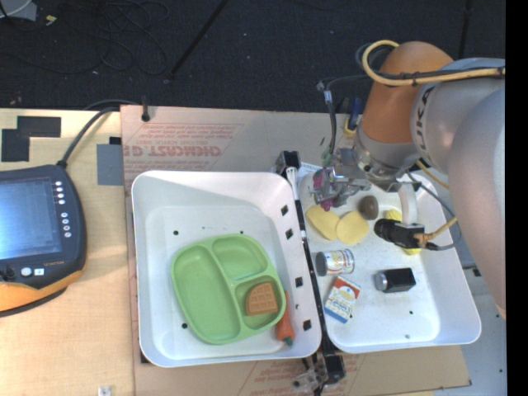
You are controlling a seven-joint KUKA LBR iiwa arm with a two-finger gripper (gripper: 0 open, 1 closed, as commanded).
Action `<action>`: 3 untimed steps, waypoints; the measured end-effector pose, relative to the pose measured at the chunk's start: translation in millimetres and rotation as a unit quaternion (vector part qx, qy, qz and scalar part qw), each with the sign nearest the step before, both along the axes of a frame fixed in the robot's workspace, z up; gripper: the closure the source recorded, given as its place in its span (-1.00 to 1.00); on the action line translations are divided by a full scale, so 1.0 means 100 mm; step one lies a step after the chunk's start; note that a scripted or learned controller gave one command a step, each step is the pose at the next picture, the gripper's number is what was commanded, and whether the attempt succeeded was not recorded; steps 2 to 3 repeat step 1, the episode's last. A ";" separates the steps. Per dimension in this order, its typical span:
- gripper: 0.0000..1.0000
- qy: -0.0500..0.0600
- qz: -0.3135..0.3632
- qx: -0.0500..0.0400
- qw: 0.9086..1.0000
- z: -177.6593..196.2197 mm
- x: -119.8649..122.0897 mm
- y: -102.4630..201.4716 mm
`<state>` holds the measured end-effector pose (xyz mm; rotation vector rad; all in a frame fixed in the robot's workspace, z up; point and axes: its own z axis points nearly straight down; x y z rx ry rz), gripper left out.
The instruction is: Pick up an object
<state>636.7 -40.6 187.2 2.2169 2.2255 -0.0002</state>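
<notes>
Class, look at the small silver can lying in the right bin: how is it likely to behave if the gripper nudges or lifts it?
The can lies on its side on the smooth right bin floor, so a nudge would probably roll it. Its rounded, shiny wall may slip between fingers. It looks rigid and probably light for its size.

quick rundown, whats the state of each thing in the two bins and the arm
green tray: flat in left bin, brown piece in one compartment
carrot: beside tray, against the bin's edge
can: on its side
small box: lying flat
black block: lying flat
tool: low over right bin's far corner
</notes>
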 end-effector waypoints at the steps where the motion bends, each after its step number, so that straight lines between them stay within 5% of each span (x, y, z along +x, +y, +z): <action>1: 1.00 0.003 -0.002 0.000 1.000 0.10 -0.42 -0.04; 3: 1.00 0.003 -0.002 0.000 1.000 0.10 -0.42 -0.04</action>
